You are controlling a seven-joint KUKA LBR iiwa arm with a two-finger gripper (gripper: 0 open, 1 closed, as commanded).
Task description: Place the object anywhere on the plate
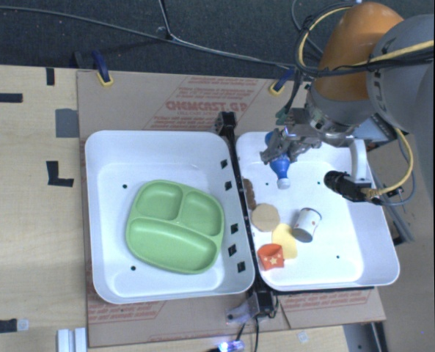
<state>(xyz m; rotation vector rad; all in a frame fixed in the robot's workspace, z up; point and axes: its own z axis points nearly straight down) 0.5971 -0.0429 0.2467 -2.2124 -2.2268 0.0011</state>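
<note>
A green divided plate [176, 226] lies in the left bin [107, 152]. My gripper [282, 151] hangs over the upper left part of the right bin [349, 270]. A blue object with a white tip [281, 171] sits between its fingers and points downward, so the gripper is shut on it. The plate lies well to the lower left of the gripper, across the divider between the bins.
In the right bin lie a tan round disc [265, 216], a yellow piece [285, 238], an orange-red block [271, 257], a small silver can [306, 224] and a brown item [249, 192] by the divider. A black fitting [342, 183] hangs from the arm.
</note>
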